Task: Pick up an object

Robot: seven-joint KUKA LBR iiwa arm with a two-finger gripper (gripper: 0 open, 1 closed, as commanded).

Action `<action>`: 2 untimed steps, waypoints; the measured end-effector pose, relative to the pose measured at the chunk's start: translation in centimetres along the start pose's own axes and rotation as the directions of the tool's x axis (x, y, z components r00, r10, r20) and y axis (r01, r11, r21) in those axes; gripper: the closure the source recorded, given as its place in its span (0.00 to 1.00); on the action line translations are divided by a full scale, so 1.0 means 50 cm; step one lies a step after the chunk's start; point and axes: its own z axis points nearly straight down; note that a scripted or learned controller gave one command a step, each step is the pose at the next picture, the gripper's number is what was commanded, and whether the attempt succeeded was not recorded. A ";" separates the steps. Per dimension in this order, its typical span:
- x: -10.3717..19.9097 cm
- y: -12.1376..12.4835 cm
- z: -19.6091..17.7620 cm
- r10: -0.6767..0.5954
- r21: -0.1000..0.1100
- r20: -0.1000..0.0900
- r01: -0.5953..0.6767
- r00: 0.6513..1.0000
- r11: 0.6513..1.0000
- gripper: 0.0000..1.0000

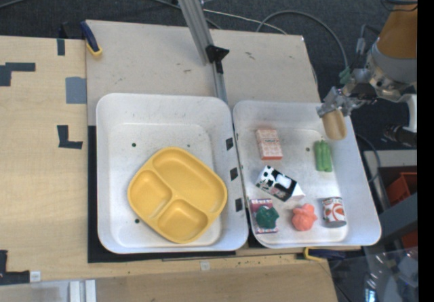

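Note:
My gripper [333,108] hangs over the far right corner of the right bin [359,226], on the arm that comes in from the right. A tan rounded object [334,126] hangs straight below it, its top end gripped between the fingers, and it overlaps the bin's rim. Inside the right bin lie a pink box [268,143], a green oblong piece [323,157], a black-and-white toy [278,184], a green and red item [264,216], an orange-red lump [304,217] and a small can [333,212].
The left bin [115,158] holds a yellow divided plate [178,193]. A grey pole [196,15] slants across the bench behind the bins. Cables trail over the dark floor at the back. A wooden board [34,158] lies to the left.

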 end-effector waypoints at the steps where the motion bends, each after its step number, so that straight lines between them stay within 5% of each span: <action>1: 0.086 -0.015 0.009 -0.003 0.002 -0.001 0.003 1.000 1.000 1.00; 2: 0.206 -0.042 0.025 -0.005 0.003 -0.001 0.005 1.000 1.000 1.00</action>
